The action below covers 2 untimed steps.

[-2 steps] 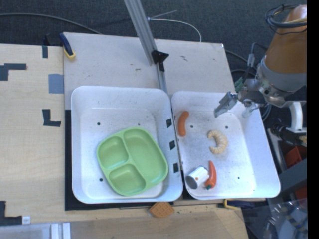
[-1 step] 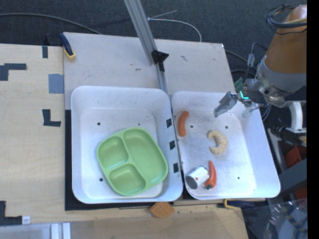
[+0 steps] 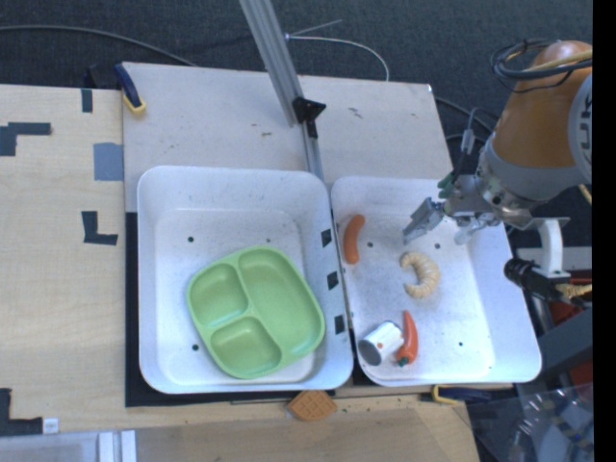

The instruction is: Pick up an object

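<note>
In the right bin lie an orange sausage near the left wall, a pale croissant-shaped pastry in the middle, and a white cup beside an orange-red carrot at the front. My gripper hangs over the bin's back right part, above and to the right of the pastry. Its two fingers are spread apart with nothing between them.
The left bin holds a green divided plate. A metal pole slants over the bench behind the bins. A waffle-like cracker lies on the bench in front of the bins. A blue and yellow clamp sits at the back left.
</note>
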Each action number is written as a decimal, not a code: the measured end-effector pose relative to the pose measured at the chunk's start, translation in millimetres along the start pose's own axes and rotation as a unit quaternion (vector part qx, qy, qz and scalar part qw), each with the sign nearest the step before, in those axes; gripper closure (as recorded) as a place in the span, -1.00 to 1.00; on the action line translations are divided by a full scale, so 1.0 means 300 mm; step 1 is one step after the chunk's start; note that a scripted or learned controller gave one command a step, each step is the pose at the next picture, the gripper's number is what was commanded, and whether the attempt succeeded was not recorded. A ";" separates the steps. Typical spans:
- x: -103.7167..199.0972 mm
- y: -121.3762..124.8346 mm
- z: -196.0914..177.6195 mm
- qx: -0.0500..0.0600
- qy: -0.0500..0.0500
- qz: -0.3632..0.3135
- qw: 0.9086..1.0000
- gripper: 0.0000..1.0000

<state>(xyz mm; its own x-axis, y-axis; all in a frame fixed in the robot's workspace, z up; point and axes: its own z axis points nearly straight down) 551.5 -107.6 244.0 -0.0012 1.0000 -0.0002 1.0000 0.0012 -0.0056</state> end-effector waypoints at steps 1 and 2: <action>-0.011 -0.029 0.161 0.001 0.000 0.000 1.000 -1.00; -0.036 -0.015 0.351 0.001 0.000 0.000 1.000 -1.00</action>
<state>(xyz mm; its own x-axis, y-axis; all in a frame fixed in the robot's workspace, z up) 546.2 -118.4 138.7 -0.0003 1.0000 0.0006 1.0000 0.0003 -0.0081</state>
